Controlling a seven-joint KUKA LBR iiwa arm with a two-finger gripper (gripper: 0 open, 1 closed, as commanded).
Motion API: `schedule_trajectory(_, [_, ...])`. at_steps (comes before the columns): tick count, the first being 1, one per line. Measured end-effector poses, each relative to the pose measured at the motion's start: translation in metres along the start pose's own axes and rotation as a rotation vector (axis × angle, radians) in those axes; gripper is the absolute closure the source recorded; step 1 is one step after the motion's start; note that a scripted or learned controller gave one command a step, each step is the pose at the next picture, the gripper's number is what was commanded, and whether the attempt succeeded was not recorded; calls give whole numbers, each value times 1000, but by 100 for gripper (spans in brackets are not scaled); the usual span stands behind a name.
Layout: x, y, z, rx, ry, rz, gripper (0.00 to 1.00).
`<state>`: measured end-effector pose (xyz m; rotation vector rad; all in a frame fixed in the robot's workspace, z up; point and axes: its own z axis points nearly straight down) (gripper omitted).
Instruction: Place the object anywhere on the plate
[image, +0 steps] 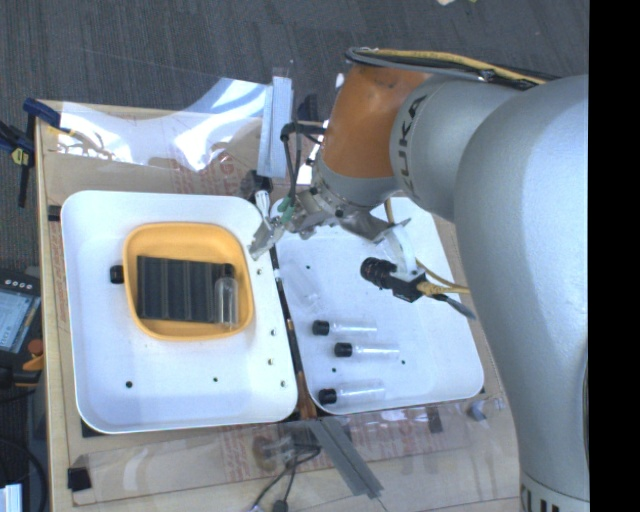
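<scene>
Vials (358, 350) in right bin (455, 345), beside arm (470, 130)

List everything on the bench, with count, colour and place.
Bins: two, white, side by side on the bench.
Plate: one, yellow, in the left bin.
Rack: one, dark, ridged, on the plate.
Tube on rack: one, clear, at the rack's right end.
Capped tubes: three, clear with black caps, lying in the right bin's near half.
Arm: one, grey with orange band, reaching in from the right.
Gripper: one, above the bins' shared edge.
</scene>
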<state>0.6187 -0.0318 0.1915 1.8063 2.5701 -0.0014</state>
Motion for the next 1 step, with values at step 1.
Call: schedule_trajectory(1, [44,25,-24,-1,0,-323,0])
